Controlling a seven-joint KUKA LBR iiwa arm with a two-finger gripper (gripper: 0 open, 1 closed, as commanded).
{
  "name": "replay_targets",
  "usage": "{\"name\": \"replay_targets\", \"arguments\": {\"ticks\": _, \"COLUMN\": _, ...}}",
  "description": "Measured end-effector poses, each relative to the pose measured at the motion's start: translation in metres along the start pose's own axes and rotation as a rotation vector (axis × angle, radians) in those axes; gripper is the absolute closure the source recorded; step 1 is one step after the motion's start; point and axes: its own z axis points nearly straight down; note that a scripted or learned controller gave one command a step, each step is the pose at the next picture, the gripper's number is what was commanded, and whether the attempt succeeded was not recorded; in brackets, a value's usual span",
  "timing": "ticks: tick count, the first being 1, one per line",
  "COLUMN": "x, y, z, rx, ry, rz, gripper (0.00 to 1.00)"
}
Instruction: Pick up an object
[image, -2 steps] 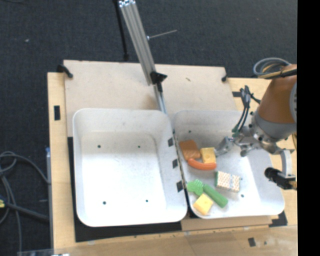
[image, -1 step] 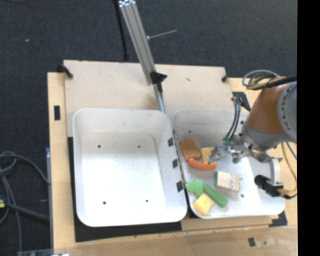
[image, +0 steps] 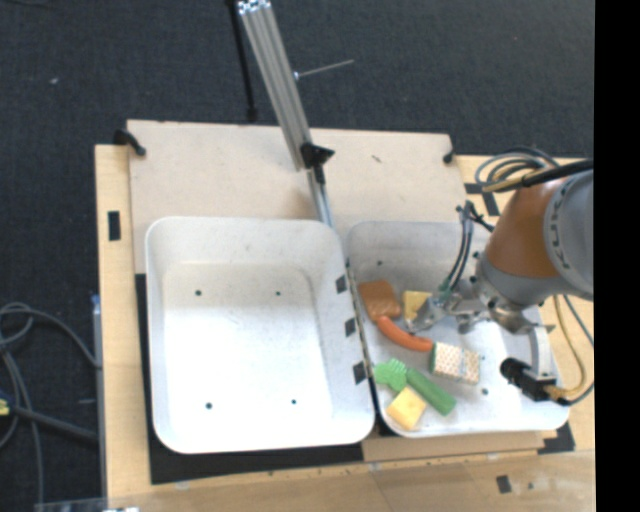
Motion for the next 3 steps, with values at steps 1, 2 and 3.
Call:
{"name": "replay_targets", "arguments": {"ticks": 1, "x": -0.001, "y": 0.001, "z": -0.013, "rx": -0.007, "ry": 0.001, "rz": 0.006, "gripper": 1.00}}
{"name": "replay_targets", "arguments": {"ticks": 2, "x": -0.011, "y": 0.007, "z": -0.064, "rx": -0.009, "ry": -0.001, "rz": 0.005, "gripper": 1.00}}
{"name": "replay_targets", "arguments": {"ticks": 3, "x": -0.013, "y": 0.009, "z": -0.110, "rx": -0.009, "ry": 0.000, "rz": -0.007, "gripper": 1.00}}
